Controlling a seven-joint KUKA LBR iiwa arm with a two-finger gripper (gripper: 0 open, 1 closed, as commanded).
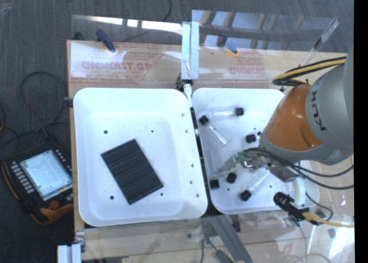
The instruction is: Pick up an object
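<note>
Down over the right white plastic bin (pixel 270 98) hangs my gripper (pixel 248 161), low among the little things, and I cannot tell how it is set or if it has hold of anything, because my own big arm hides much of it. My grey arm with the orange band (pixel 299 124) comes in from the right and covers that side of the bin. Around my gripper lie small clear tubes with black caps: one tube (pixel 227 112) near the back of the bin, one tube (pixel 211 129) close to the wall between the bins, and one tube (pixel 253 185) near the front, just below my gripper. A few small black caps (pixel 250 138) lie loose on the bin floor too. In the left white plastic bin (pixel 92 104) lies a flat black ridged rectangle (pixel 131 171), turned at a slant, well apart from my gripper.
</note>
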